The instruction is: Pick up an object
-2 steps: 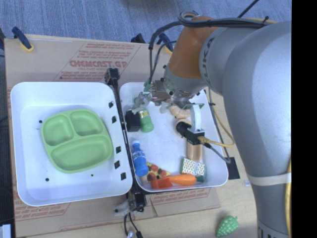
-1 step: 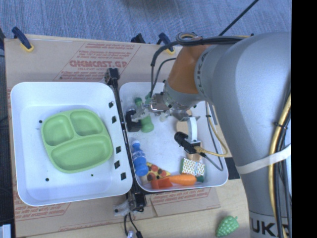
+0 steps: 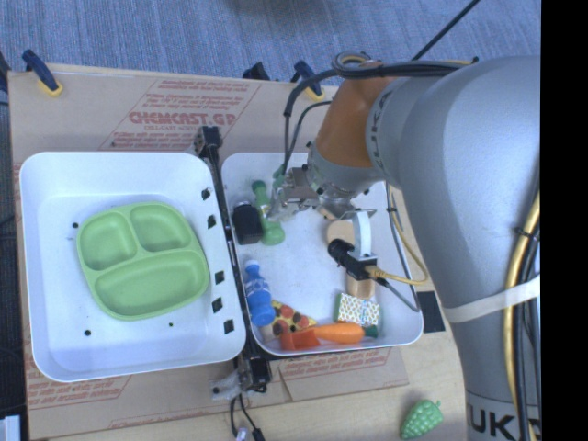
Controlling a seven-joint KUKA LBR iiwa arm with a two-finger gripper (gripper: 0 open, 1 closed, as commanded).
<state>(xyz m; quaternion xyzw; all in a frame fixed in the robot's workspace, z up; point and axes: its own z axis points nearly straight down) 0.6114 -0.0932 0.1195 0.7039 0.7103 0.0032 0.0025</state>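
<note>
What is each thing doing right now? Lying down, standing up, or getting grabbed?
Green tray: lying flat in the left bin, nothing on it.
Blue bottle: lying on its side in the right bin.
Carrot: lying flat by the bin's near wall.
Green grapes: outside the bins, on the bench.
Gripper: low in the right bin.

The gripper [image 3: 276, 205] is lowered into the right bin [image 3: 308, 265], just above a green object [image 3: 273, 235], beside a black object [image 3: 245, 222].
</note>
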